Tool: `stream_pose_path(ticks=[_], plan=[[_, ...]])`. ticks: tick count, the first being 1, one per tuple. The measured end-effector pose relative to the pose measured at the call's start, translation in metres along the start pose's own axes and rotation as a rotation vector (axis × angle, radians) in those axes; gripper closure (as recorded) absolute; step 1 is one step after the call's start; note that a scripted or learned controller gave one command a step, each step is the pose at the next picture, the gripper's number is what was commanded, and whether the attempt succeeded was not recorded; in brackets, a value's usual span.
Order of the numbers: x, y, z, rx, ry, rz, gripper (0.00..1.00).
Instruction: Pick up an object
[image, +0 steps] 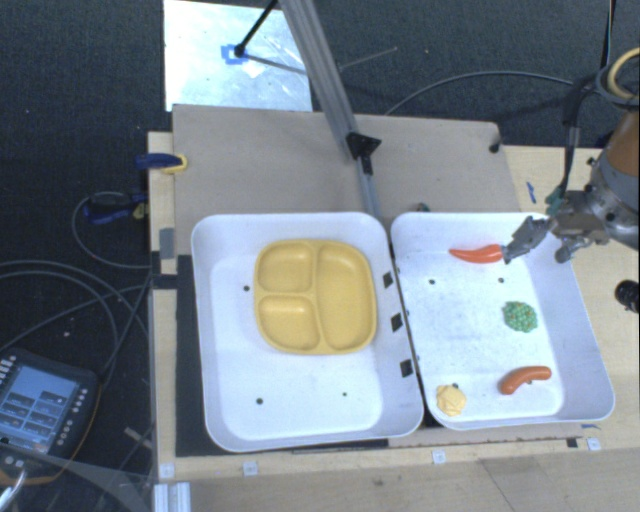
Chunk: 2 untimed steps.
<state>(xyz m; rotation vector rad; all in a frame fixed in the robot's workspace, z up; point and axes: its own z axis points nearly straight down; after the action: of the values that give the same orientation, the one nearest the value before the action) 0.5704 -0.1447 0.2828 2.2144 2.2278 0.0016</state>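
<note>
The right bin (470, 330) holds a red-orange chili pepper (476, 254) near its far edge, a green broccoli-like clump (519, 317), an orange-brown sausage (525, 379) and a pale yellow lumpy piece (451, 400) at the near left corner. My gripper (545, 243) hangs over the bin's far right corner, just right of the chili's tip. Its two dark fingers are spread apart and hold nothing.
The left bin (230, 400) carries a yellow divided plate (314, 296). A grey pole (330, 80) slants across the brown board behind the bins. Cables and a handheld pendant (35, 400) lie on the floor at left.
</note>
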Motion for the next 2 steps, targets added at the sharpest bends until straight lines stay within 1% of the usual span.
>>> stream_pose_path(ticks=[1,2], plan=[[0.000,0.000,0.000,-0.001,0.000,0.002,0.00],[-0.009,0.005,0.055,0.005,0.000,0.006,0.00]])
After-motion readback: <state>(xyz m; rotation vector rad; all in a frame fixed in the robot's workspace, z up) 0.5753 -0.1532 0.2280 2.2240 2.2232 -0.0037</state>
